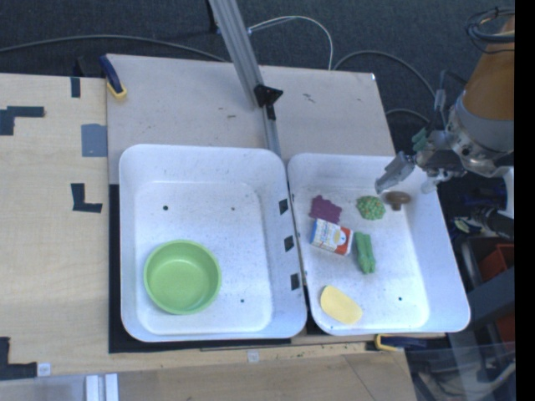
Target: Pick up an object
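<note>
1. Nearest the camera, at the front edge of the right bin [443, 295], lay a flat yellow piece [339, 305], tilted and close to the bin's front-left corner.
2. Just behind it, toward the bin's middle, a small green object [365, 253] stood on end beside a white carton with an orange-red label [332, 237] — the two were near each other, and whether they touched I could not tell.
3. A purple block [325, 208] lay just behind the carton, at its upper left.
4. A knobbly green ball [370, 207] rested toward the back of the same bin, with a small brown object [397, 198] just to its right.
5. The gripper [401, 176] hung over the bin's back right part, directly above that brown object and close to the green ball; the arm [489, 98] reached in from the right, its orange band showing above the wrist.
6. The state of the jaws could not be told from this angle — nothing was seen between them.
7. In the left bin [134, 174] a green bowl [181, 276] sat upright in the front-left part, well apart from everything in the other bin.
8. A metal pole [238, 36] slanted across the bench behind the bins.
</note>
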`<state>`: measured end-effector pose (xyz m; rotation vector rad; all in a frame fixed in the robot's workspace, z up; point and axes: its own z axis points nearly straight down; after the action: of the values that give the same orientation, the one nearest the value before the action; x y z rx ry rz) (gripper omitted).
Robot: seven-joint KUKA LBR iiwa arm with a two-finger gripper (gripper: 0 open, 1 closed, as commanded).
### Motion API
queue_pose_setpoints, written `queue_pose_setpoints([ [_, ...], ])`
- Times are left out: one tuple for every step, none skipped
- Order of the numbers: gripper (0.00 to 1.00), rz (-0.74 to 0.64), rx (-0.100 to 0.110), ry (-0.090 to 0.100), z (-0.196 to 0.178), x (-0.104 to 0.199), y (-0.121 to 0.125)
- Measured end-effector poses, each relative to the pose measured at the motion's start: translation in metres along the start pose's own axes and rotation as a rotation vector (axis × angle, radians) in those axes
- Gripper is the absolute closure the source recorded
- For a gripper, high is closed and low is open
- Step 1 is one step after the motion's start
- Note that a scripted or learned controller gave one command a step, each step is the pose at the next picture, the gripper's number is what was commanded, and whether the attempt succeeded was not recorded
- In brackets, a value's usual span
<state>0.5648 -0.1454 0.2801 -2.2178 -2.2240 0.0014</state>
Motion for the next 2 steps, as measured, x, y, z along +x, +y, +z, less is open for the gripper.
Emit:
queue_pose_setpoints([
  [0.0, 0.0, 0.0, 0.0, 0.0, 0.0, 0.0],
  [0.0, 0.002, 0.007, 0.001, 0.064, -0.003, -0.002],
])
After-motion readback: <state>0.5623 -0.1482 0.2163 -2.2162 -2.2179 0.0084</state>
